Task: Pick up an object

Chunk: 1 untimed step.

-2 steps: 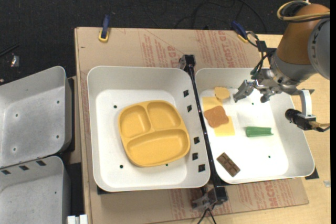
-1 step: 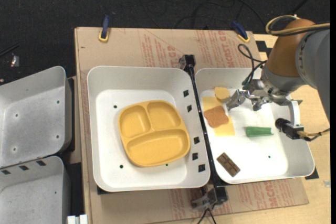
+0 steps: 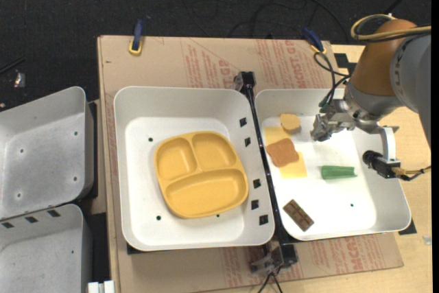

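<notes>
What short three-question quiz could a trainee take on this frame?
1. True or false: the yellow divided plate lies in the same bin as the green piece.
2. Which item lies closest to the gripper? A) brown bar B) round tan piece C) yellow divided plate
3. Fill in: the brown square piece rests partly on a ______ slice.

Key:
1. False; the plate is in the left bin, the green piece in the right bin.
2. B
3. Yellow
</notes>
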### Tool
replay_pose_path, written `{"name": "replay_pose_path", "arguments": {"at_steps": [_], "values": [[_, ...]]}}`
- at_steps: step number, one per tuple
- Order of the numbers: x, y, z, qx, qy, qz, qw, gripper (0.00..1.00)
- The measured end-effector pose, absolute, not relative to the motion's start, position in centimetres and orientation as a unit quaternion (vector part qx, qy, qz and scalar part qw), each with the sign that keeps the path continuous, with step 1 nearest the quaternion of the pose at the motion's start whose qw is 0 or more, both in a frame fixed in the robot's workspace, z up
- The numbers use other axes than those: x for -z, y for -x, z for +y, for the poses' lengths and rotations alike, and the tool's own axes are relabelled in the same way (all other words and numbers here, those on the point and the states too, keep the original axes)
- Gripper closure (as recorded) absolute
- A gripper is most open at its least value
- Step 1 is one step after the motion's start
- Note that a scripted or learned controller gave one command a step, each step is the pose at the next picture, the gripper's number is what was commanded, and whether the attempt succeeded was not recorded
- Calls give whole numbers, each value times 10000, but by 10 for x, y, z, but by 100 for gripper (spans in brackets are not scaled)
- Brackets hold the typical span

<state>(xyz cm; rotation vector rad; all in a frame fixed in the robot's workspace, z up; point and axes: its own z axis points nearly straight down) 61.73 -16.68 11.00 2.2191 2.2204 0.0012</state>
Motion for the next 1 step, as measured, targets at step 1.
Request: {"name": "replay_pose_path", "arguments": {"at_steps": [1], "values": [[-174,-621,-168,-17,-7062,7080,32,100]]}}
